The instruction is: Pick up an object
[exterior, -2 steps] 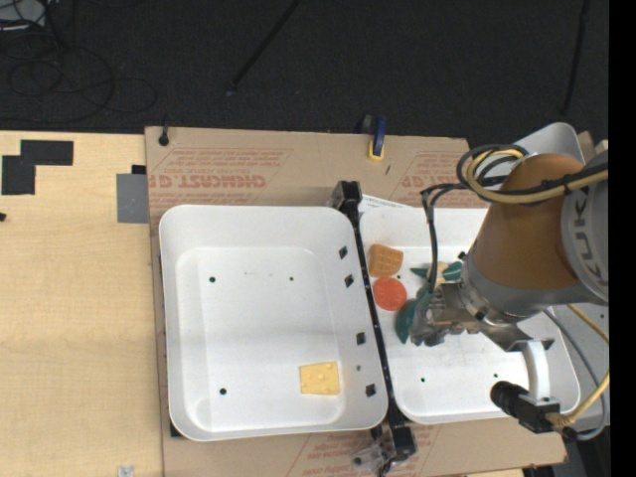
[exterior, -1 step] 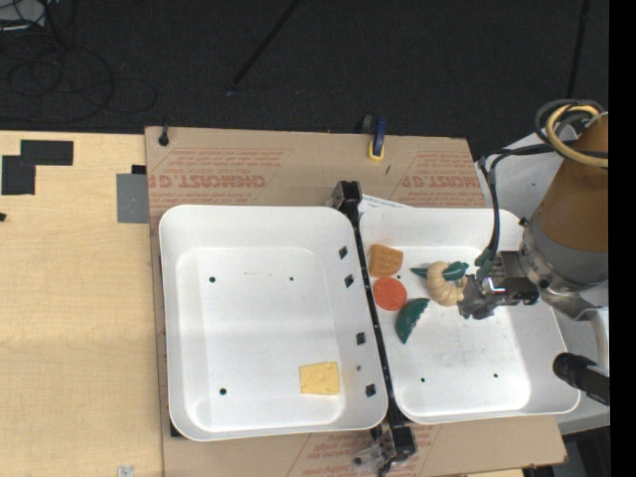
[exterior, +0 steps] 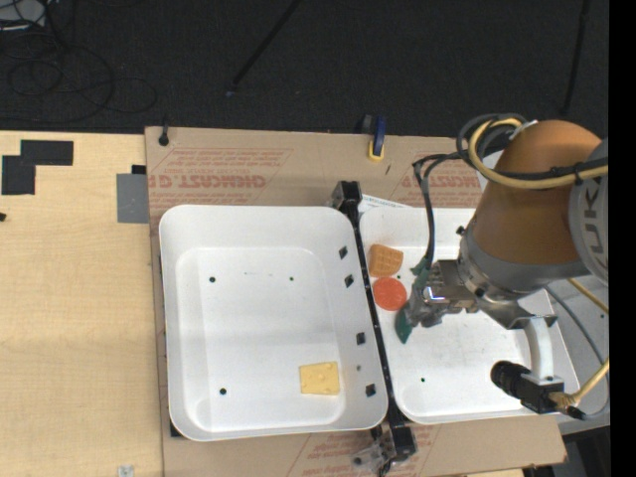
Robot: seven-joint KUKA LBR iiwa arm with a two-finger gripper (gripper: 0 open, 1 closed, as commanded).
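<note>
The arm stood over the right bin (exterior: 467, 386), its hand (exterior: 425, 304) lowered close to that bin's left wall. Just beside the hand lay a red-orange round object (exterior: 389, 292), with an orange block (exterior: 386, 259) immediately above it in the view. A dark green item (exterior: 402, 326) sat directly under the hand, touching or nearly touching it; whether it lay between the fingers could not be told. Whether the hand was apart or together could not be determined, as the wrist housing and cabling obscured it. A yellow square piece (exterior: 319, 378) lay alone in the left bin (exterior: 199, 266), well apart from the arm. In my judgement, the approach was complete, but no object was seen lifted clear. Securing and raising an object remained outstanding.
</note>
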